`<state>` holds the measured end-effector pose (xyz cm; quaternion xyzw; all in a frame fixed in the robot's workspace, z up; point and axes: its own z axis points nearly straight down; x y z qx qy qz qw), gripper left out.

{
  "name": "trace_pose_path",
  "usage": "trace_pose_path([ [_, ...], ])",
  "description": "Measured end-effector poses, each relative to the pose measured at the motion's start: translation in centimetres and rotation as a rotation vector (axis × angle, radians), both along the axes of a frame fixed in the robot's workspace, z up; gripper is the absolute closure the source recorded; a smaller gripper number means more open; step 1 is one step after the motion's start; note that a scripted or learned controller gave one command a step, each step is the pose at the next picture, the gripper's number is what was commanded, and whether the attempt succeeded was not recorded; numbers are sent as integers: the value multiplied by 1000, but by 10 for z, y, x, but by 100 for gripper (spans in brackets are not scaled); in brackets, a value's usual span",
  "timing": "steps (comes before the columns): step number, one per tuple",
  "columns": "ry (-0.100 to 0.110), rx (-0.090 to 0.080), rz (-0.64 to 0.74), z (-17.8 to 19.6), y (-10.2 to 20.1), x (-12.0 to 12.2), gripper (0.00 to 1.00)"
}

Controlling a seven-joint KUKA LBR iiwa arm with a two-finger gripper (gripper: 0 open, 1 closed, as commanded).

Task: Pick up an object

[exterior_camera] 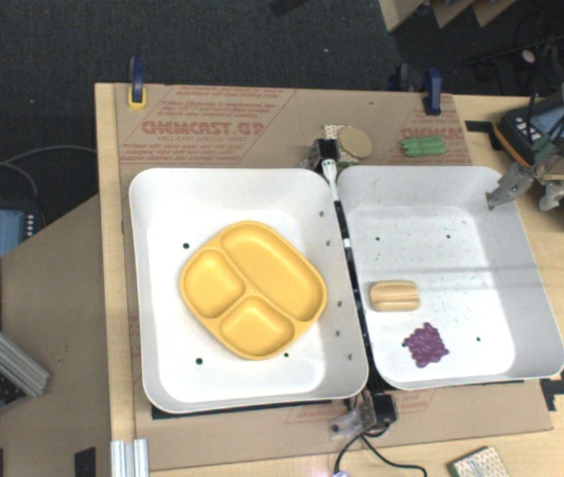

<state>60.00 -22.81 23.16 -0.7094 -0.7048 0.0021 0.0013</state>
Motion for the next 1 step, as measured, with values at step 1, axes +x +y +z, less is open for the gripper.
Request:
trace_pose_path([
  [1, 6, 5, 4, -93, 5, -57, 0],
])
